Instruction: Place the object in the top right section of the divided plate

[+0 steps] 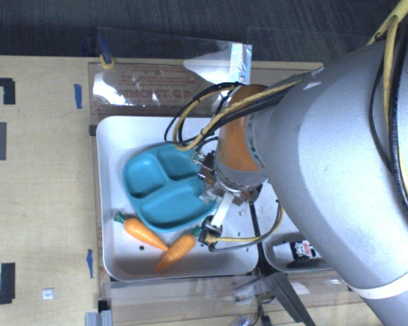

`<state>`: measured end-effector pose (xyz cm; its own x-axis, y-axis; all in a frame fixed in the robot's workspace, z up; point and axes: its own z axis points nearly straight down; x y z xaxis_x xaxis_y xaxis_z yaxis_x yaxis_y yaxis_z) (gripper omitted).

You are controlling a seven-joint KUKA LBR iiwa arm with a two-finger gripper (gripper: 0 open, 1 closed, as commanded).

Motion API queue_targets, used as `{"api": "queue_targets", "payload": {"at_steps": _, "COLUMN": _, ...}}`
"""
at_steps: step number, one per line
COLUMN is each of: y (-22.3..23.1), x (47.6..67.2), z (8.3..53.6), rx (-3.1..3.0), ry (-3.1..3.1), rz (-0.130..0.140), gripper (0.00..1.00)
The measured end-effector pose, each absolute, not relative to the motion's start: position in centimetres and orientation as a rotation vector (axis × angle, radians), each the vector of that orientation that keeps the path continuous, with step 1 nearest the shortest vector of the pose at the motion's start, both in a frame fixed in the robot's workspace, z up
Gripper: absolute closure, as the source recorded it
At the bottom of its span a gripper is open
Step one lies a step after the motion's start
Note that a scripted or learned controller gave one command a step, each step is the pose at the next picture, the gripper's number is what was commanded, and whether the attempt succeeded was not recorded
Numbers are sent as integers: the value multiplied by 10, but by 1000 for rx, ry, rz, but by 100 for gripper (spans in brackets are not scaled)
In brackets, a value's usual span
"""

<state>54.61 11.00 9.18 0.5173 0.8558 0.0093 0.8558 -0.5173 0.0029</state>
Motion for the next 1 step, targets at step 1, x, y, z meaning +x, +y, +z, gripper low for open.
{"api": "queue_targets", "payload": {"at_steps": 1, "y": 107, "x": 509, "z": 94, "rx": -2797, "ry": -1428, "rz": -41, "gripper": 100}}
